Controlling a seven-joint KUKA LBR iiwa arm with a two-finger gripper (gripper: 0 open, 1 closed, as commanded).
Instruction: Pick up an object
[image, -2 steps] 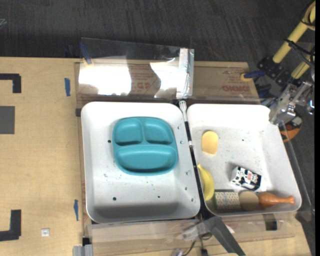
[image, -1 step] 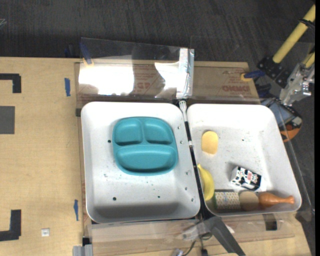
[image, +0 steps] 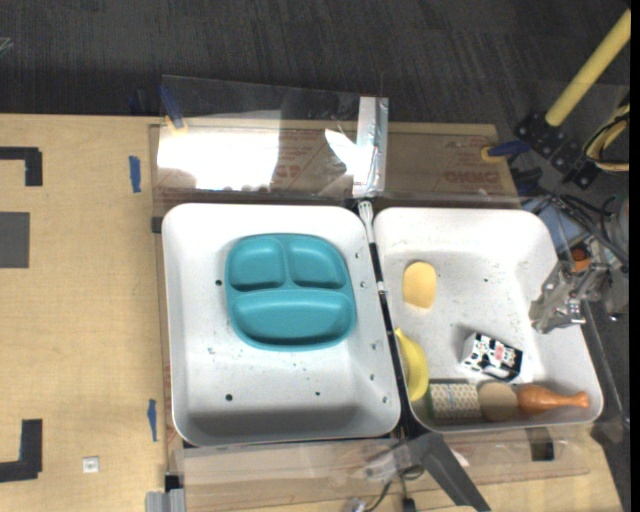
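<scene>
The right bin (image: 500, 235) holds a pale yellow oval object (image: 420, 285) near its left side. A yellow banana-shaped piece (image: 412, 365) lies against its left wall. A black-and-white patterned item (image: 493, 357) sits near the front. Along the front wall lie a speckled tan cylinder (image: 454, 400), a brown rounded piece (image: 497, 400) and an orange carrot-like object (image: 552, 399). My gripper (image: 553, 305) hangs over the right rim of this bin, to the right of and apart from the patterned item. I see nothing in it.
The left bin (image: 200, 380) carries a teal divided plate (image: 290, 290) in its middle. A clear plastic sheet (image: 270, 140) stands behind the bins. Cables and a yellow pole (image: 590, 65) sit at the upper right. Bare wooden bench (image: 80, 300) lies to the left.
</scene>
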